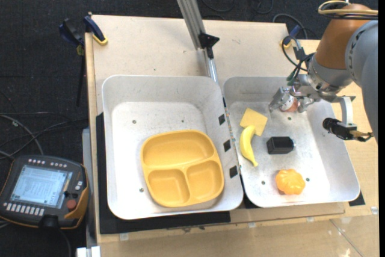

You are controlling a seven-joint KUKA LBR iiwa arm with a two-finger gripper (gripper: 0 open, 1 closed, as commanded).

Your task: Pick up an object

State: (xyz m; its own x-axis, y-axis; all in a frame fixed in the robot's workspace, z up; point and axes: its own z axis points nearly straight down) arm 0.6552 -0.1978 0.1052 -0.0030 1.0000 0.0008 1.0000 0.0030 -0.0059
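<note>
Orange lump (290,182) (arm (343,51) bent above)

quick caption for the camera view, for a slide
Gripper hovers in the right bin above banana, black block and orange toy; yellow tray in the left bin.

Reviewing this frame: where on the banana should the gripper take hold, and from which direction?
Probably the banana's thick middle, coming straight down with fingers across its narrow width. It lies flat and curved in the right bin, its upper end touching the yellow wedge, so mid-body has clearer sides.
</note>
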